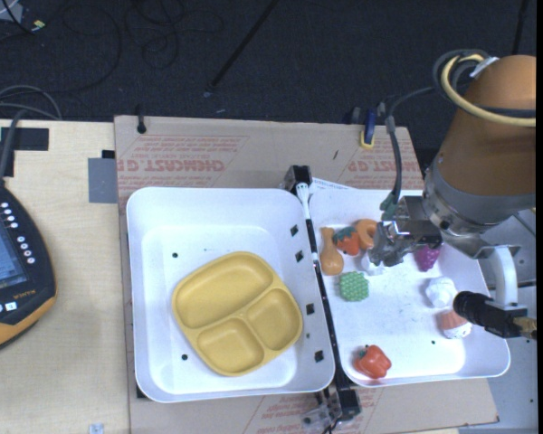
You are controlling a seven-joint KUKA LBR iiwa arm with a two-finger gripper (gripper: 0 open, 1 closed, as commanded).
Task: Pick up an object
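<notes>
Left of the claw (pixel 386 247) sit a knobbly green ball (pixel 353 287) and an orange-tan gourd-shaped toy (pixel 330 254); a purple lump (pixel 426 258) lies to its right, a red pepper-shaped toy (pixel 373 361) below, and a yellow three-compartment plastic plate (pixel 237 312) far left in the white bin (pixel 154 242).

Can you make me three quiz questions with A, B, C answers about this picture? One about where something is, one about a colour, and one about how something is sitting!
1. Where is the yellow tray?
A. In the left bin
B. In the right bin
C. On the floor

2. What colour is the bumpy toy beside the orange gourd?
A. Blue
B. Green
C. Black

3. How is the red pepper sitting?
A. Held in the hand
B. Stacked on the tray
C. Lying alone near the right bin's front edge

Answers: 1 A, it fills the left bin. 2 B, it looks green. 3 C, nothing touches it; the hand is farther back.
</notes>
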